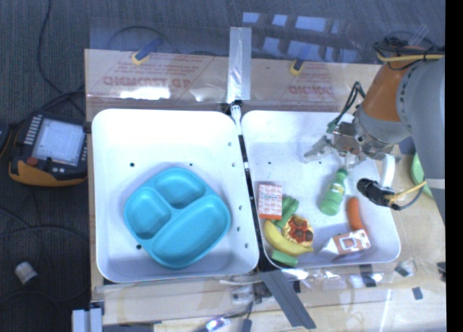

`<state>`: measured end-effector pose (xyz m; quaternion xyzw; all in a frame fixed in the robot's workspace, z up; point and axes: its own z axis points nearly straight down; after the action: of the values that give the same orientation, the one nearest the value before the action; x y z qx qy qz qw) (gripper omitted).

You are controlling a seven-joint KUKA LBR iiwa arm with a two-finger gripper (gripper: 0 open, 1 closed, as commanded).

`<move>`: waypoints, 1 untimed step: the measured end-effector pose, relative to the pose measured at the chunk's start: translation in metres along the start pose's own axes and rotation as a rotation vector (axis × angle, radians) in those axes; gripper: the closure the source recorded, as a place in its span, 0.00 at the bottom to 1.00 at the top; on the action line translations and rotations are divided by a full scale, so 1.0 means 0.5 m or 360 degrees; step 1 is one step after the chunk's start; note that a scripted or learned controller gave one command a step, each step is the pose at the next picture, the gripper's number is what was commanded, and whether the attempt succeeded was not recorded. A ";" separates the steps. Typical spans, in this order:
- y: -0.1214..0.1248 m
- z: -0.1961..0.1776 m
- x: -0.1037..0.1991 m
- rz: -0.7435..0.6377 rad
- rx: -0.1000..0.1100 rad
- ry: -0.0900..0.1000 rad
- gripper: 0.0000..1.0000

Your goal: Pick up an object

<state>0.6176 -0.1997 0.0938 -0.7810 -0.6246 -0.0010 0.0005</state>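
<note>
Hovering in rt bin (289, 135), tool (323, 148) spread wide, nothing held, just above green bottle (333, 194).

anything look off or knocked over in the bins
Nothing looks spilled or damaged. The green bottle lies on its side in the right bin, below the pincer. The blue divided plate sits flat in the left bin.

Divided plate (177, 215) in left bin (108, 135)
</note>
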 end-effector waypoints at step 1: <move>0.020 0.007 0.008 0.0061 -0.0005 0.0009 0.00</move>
<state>0.6285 -0.1981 0.0902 -0.7929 -0.6094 -0.0041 0.0010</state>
